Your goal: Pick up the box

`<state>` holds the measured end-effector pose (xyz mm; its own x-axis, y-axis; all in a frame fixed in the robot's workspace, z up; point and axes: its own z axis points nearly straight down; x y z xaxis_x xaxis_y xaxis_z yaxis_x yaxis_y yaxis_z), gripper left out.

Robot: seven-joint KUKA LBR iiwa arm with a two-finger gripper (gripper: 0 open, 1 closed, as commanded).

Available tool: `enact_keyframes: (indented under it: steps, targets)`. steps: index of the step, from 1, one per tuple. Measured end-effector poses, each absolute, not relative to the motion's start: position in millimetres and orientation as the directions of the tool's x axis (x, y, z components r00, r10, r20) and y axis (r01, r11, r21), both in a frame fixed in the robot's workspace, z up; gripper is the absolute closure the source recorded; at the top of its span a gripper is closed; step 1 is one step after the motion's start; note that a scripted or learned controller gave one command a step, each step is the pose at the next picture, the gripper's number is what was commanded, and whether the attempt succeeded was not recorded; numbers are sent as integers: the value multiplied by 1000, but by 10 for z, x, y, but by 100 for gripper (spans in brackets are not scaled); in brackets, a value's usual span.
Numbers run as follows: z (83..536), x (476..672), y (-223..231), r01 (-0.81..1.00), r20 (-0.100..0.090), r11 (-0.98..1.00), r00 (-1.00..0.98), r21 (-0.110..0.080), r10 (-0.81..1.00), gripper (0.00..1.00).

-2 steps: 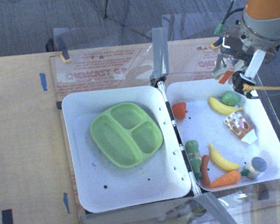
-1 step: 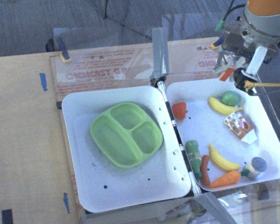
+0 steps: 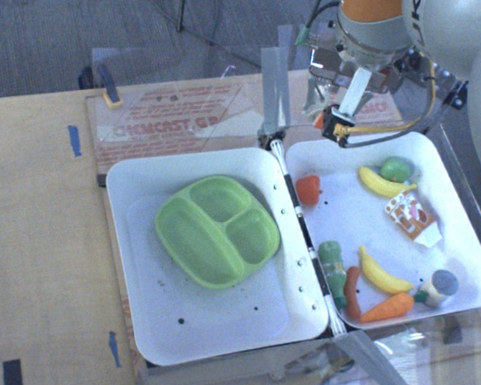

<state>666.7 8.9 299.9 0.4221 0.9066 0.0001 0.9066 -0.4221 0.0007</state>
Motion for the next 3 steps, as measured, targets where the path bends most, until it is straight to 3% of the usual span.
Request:
enact_keyframes:
  steps: [1, 2, 3]
  targets:
    - [3219, 6600, 771, 889, 1, -459, 459, 1, 889, 100]
    - [2484, 5807, 444, 825, -2, -565, 565, -4, 825, 100]
    - [2847, 6569, -110, 797, 0, -603, 603, 0, 797, 100]
